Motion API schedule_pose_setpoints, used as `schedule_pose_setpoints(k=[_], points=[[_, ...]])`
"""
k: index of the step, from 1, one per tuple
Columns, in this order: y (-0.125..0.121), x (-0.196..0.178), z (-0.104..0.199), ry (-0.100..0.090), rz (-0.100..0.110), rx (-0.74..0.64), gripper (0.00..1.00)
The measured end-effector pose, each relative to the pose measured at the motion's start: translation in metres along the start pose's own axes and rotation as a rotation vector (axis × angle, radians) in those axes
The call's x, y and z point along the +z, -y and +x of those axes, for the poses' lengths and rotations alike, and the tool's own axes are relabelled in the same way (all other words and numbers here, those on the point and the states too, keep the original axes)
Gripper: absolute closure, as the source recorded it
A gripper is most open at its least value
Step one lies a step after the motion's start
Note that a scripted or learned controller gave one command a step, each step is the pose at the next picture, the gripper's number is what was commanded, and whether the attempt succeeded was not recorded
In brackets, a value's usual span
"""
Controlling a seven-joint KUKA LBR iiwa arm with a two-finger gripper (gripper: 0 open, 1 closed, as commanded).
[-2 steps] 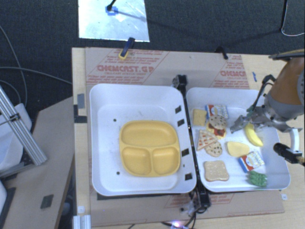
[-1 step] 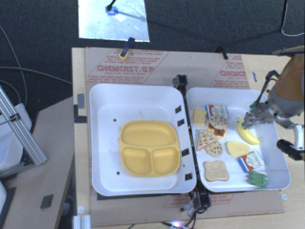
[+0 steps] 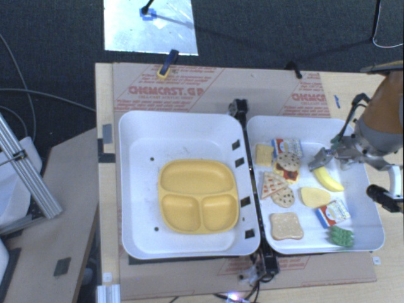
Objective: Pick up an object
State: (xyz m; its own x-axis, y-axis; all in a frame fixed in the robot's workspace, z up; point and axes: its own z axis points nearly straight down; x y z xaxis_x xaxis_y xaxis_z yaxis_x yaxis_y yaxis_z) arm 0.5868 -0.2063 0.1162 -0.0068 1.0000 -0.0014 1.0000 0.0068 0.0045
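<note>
Gripper (image 3: 320,161) hovered right at the banana's (image 3: 328,180) upper-left tip; banana ran diagonally down-right. Couldn't tell jaw state.

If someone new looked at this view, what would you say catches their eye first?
Probably the yellow divided tray, alone in the middle of the left bin. Next, the right bin with its scatter of toy food, such as a banana and a bread slice. The end effector hovers just above the banana.
</note>
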Motion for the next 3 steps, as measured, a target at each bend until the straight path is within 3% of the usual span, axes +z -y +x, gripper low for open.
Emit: schedule_pose_setpoints(k=[1,2,3], points=[[0.017,0.033,0.010,-0.002,0.005,0.006,0.00],[0.015,0.020,0.009,0.000,-0.001,0.006,1.00],[0.009,-0.074,0.136,-0.006,-0.007,-0.011,1.00]])
